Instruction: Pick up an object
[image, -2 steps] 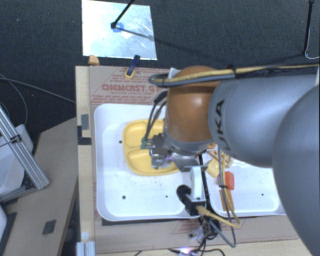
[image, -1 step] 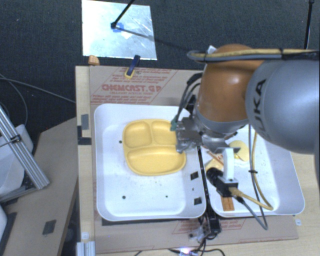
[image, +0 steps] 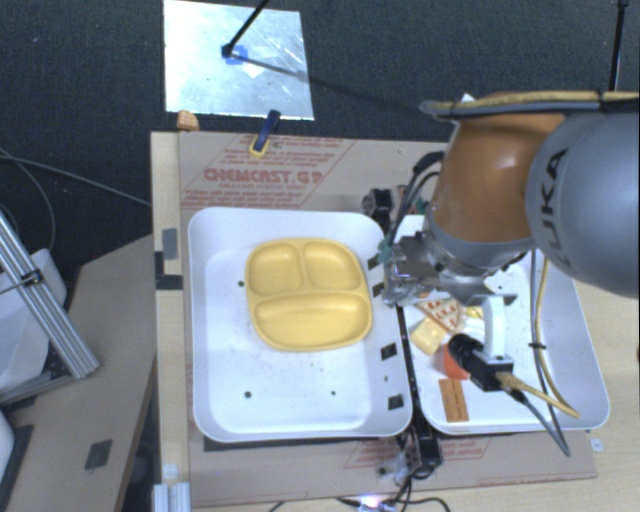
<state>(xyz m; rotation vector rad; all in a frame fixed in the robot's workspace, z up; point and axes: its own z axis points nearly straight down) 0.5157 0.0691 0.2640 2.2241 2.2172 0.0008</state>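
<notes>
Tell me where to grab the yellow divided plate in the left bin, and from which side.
Take the yellow plate by its rim, probably the left edge, coming down from above. It lies flat and right side up in the left bin, wide and shallow, so only the thin raised rim or a divider ridge offers a pinch. The left edge has bare bin floor beside it and lies away from the arm.

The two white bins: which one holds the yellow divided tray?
The left bin holds the yellow tray; the right bin, under the arm, has small orange and yellow items.
</notes>
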